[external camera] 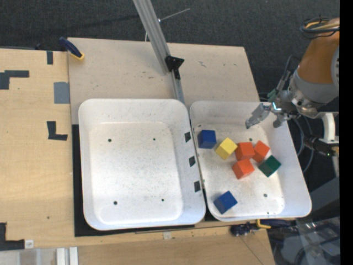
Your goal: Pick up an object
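Two bins sit side by side on the worktop [127, 70]. The right bin [292, 195] holds seven blocks: five bunched [248, 158] mid-bin, one [207, 138] to their left, one [225, 201] near the front rim. The gripper [266, 116] hangs over the bin's far right corner.

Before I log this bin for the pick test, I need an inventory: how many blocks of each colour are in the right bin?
Blue blocks: 2
Orange blocks: 3
Yellow block: 1
Green block: 1
Total: 7 blocks, all in the right bin.
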Available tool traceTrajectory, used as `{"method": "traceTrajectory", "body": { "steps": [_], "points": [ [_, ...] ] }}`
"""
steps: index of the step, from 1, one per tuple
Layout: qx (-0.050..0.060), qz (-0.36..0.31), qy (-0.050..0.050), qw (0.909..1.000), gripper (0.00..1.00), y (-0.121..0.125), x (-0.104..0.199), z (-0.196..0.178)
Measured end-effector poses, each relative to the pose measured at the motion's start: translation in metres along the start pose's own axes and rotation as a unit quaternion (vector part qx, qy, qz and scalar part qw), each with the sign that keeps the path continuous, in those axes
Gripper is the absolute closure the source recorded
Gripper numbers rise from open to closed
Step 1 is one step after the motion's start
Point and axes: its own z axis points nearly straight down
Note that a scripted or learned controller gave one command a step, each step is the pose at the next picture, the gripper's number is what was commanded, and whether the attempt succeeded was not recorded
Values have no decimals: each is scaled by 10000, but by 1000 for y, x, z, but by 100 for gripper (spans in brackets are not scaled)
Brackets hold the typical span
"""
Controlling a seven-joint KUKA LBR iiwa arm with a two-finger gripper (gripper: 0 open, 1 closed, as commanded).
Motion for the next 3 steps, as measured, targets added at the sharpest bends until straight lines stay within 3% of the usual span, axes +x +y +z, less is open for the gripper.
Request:
{"method": "traceTrajectory", "body": {
  "steps": [1,2,3],
  "points": [
    [-23,-8,-8,10000,0,1,0,-3],
    [5,-3,-5,10000,0,-10,2,49],
    [-105,5,-55,9999,0,-8,0,83]
  ]
}}
